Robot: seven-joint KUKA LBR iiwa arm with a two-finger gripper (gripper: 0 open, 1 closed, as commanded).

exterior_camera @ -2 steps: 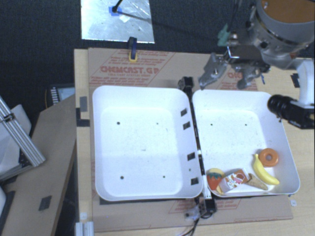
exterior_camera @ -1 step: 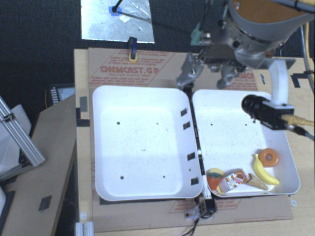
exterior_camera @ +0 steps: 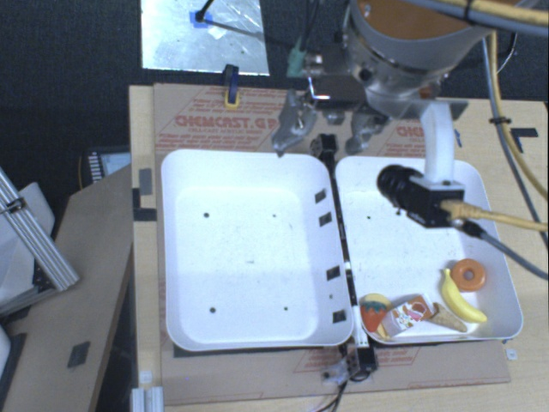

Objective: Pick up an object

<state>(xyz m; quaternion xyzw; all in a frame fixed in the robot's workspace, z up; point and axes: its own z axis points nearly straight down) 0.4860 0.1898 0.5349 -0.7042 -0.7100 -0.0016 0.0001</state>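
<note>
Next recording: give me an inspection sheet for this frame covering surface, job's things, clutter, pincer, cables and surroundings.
Surface: two white bins side by side, left bin and right bin, on a cardboard sheet.
Job's things: banana, orange ring, tomato-like toy, small packet and cone-shaped piece, all grouped in the right bin's near corner.
Clutter: nothing seen in the left bin.
Pincer: pincer sits above the bins' far edge near the divider, fingers apart, nothing between them.
Cables: yellow cable runs from a black camera unit over the right bin.
Surroundings: metal plate beyond the bench; aluminium rail at left.
</note>
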